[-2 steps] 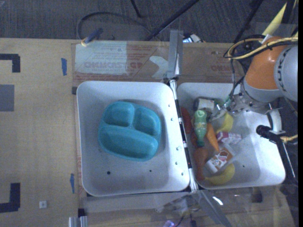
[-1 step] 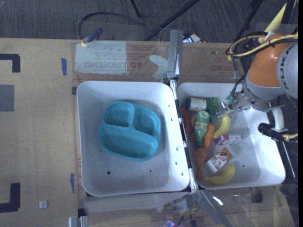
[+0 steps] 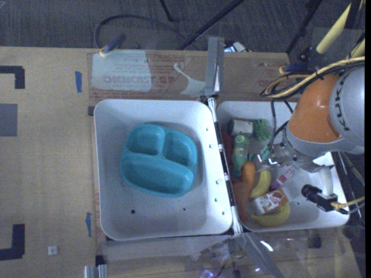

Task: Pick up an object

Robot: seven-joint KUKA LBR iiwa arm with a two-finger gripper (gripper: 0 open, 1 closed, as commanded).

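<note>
The right bin (image 3: 324, 222) holds a heap of toy food along its left side. There is a white box (image 3: 242, 126), a knobbly green piece (image 3: 262, 130), a green bottle (image 3: 239, 153), an orange carrot (image 3: 248, 172), a yellow banana (image 3: 262, 183), a small juice carton (image 3: 271, 201) and a second banana (image 3: 273, 216). My gripper (image 3: 277, 160) hangs low in this bin under the orange wrist band, just right of the carrot and the upper banana. The wrist hides its tips.
The left bin (image 3: 110, 201) holds a blue divided plate (image 3: 159, 159) near its middle. A metal divider (image 3: 223, 172) runs between the bins. A red piece (image 3: 226, 141) lies against the right bin's left wall. The arm covers the right bin's upper right.
</note>
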